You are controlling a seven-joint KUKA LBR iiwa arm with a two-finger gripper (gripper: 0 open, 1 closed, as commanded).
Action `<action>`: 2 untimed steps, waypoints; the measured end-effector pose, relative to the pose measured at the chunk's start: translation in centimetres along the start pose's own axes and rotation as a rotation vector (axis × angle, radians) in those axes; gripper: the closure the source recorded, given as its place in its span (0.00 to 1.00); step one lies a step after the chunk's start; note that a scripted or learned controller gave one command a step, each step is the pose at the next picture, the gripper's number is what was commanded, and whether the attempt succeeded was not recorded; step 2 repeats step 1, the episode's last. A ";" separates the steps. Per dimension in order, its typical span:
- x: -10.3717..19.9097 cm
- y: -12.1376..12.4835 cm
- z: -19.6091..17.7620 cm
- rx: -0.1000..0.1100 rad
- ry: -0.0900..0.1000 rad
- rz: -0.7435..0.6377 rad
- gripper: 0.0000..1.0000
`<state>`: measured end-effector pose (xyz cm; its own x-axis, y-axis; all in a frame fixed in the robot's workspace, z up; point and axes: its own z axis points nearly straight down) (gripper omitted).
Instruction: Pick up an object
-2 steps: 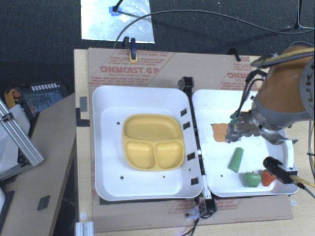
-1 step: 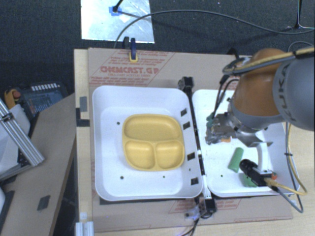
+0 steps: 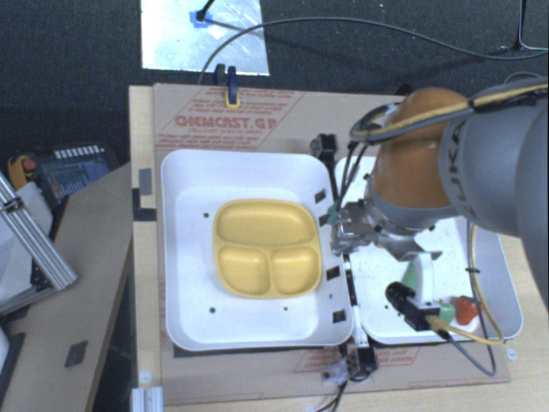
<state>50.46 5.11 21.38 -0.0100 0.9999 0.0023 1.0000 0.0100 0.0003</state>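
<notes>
- The claw (image 3: 403,251) hangs low over the right bin (image 3: 508,309), close to the rim that this bin shares with the left bin (image 3: 184,256). The grey arm (image 3: 485,166) above it covers much of the bin.
- The wrist hides the working end of the claw. We cannot tell how far open it is, or whether it has hold of anything.
- Just below the claw, nearer the camera, a small green thing (image 3: 413,275) shows against the white floor of the bin. It is touching the claw or very nearly so, but we cannot tell whether it is gripped or merely lying beside it.
- Further from the claw, towards the bin's near corner on the arm's side, lies a small orange-red thing (image 3: 466,312), clearly apart from the claw.
- Across the shared rim from the claw, on the side away from the arm, a yellow divided tray (image 3: 264,247) lies flat in the middle of the left bin, well apart from the claw.
- Both bins sit on the counter (image 3: 107,230).
- We judge the pick unfinished. The claw is down among the things in the right bin, and nothing is visibly lifted.
- What is left is a secure hold, most likely on the green thing, and then a lift clear of the bin.
</notes>
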 end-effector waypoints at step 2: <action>5.7 -0.3 0.6 0.000 0.000 -0.001 1.00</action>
